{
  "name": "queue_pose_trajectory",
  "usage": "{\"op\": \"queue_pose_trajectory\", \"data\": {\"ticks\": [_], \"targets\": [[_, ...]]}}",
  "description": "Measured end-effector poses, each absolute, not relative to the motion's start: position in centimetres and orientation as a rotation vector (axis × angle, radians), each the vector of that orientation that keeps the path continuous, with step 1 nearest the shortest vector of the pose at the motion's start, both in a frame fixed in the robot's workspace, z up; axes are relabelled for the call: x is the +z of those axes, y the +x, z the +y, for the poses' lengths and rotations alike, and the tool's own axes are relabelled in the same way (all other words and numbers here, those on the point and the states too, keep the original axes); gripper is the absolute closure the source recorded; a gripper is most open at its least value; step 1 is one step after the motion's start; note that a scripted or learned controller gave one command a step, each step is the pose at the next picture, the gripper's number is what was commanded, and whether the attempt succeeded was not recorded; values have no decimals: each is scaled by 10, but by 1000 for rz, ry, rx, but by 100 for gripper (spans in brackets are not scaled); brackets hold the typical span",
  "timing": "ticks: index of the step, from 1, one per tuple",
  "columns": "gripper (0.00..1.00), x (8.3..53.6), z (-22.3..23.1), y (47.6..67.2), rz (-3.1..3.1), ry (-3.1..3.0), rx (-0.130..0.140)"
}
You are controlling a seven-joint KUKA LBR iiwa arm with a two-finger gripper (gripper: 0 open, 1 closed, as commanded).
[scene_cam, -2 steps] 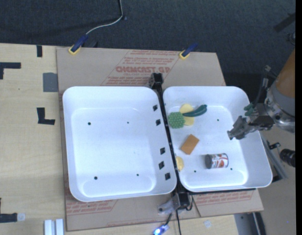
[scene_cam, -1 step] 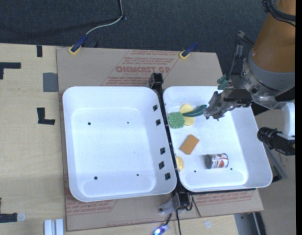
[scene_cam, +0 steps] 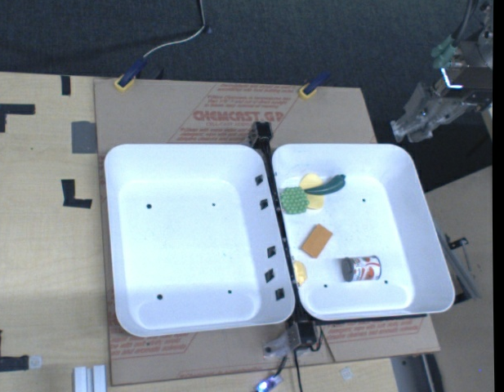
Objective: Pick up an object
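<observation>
Nearest the camera, the front rims of two white bins sit side by side on a brown cardboard sheet (scene_cam: 235, 113), which lies on a pale wooden bench (scene_cam: 39, 219). Black clips run down the seam where the bins touch.

Left bin (scene_cam: 121, 243): a bare white floor with a few small dark dots, open on all sides within its walls.

Right bin (scene_cam: 415, 219): all the objects are here, grouped toward the left half, so its right side gives free room. A can (scene_cam: 362, 269) lies on its side near the front, apart from the rest. An orange block (scene_cam: 317, 241) lies just behind and left of it. Farther back, a green bumpy piece (scene_cam: 293, 200) touches a yellow piece (scene_cam: 313, 191), with a dark green long piece (scene_cam: 330, 184) resting across the yellow one. A small yellow bit (scene_cam: 299, 272) sits against the left wall by the seam.

Up at the far right, well apart from the bins and over dark carpet (scene_cam: 317, 23), the gripper (scene_cam: 419, 121) hangs with nothing seen between its fingers; whether they are apart or together I cannot tell.
</observation>
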State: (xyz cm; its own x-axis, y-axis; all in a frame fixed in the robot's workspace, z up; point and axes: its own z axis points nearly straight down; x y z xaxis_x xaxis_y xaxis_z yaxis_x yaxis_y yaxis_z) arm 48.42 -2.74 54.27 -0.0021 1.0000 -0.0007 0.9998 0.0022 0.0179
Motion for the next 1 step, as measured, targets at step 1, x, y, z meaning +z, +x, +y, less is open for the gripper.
{"op": "queue_pose_trajectory", "data": {"ticks": [1], "targets": [[100,356,-20,482,2231,2230,-22]]}}
